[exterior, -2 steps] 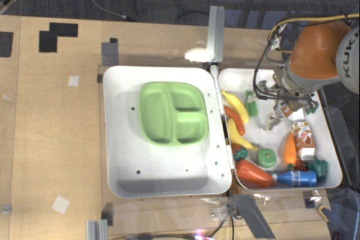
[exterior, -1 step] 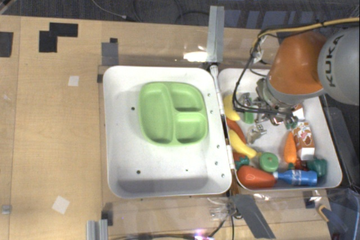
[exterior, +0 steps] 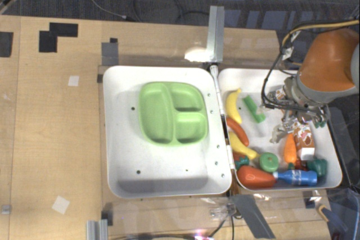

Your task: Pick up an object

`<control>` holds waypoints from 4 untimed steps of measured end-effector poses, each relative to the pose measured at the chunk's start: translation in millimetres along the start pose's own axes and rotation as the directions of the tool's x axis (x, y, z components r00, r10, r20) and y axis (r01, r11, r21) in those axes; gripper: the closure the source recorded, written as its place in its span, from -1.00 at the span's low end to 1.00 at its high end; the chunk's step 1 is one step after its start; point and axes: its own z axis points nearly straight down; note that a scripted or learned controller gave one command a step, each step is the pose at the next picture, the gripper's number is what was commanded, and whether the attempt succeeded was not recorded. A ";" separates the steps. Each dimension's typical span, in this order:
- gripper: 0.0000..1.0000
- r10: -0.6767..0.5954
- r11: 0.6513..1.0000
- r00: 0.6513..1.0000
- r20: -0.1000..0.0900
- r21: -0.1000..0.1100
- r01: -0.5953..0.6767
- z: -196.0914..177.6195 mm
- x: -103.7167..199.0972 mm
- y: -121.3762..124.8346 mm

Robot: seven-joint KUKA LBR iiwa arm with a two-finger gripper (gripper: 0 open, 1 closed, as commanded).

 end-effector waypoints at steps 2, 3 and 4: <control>-1.00 0.237 0.971 0.972 -0.003 -0.004 -0.237 -3.6 26.4 49.0; -1.00 0.152 0.988 0.988 0.002 -0.003 -0.152 25.5 8.1 42.1; -1.00 0.096 0.995 0.995 0.006 -0.001 -0.096 25.1 14.8 50.7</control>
